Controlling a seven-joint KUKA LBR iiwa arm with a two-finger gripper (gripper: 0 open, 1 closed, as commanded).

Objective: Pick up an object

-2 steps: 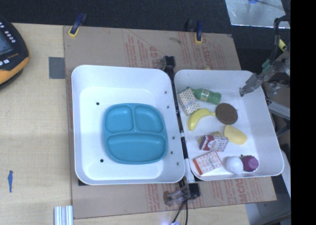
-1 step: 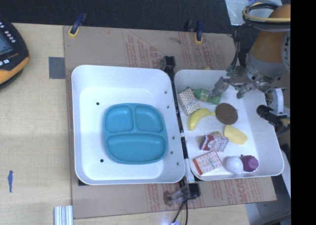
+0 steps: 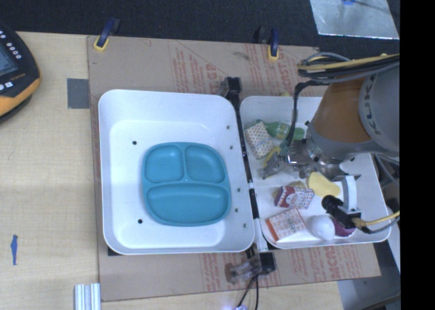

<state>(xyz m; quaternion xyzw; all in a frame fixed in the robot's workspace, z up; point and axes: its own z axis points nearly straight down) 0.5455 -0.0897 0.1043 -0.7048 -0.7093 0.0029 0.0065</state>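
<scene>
Grey and orange, the arm (image 3: 353,115) enters from the right edge of the frame and hangs over the right bin (image 3: 380,234), its bulk covering the upper right part of that bin. Beneath it spreads the counter (image 3: 47,166), pale wood with a brown cardboard sheet (image 3: 170,57) clipped across the middle and both bins set on it. Next in size, the left bin (image 3: 170,108) sits at the centre of the frame and holds a blue divided plate (image 3: 185,183), lying flat with its long side running left to right. Right bin, lower right of the frame, holds a clutter of small things: a patterned packet (image 3: 258,137) and a green item (image 3: 277,128) near its upper left, a yellow object (image 3: 322,183) near the middle with its long axis running from upper left to lower right, a red and white packet (image 3: 293,197) just left of it, a flat printed card (image 3: 287,224) near the lower left corner, and a white ball (image 3: 321,227) beside the card. At the arm's lower end the hand (image 3: 299,159) sits low among the clutter, just above the red and white packet and close beside the yellow object; whether it is wide or narrow I cannot tell, and nothing is seen gripped in it.
</scene>
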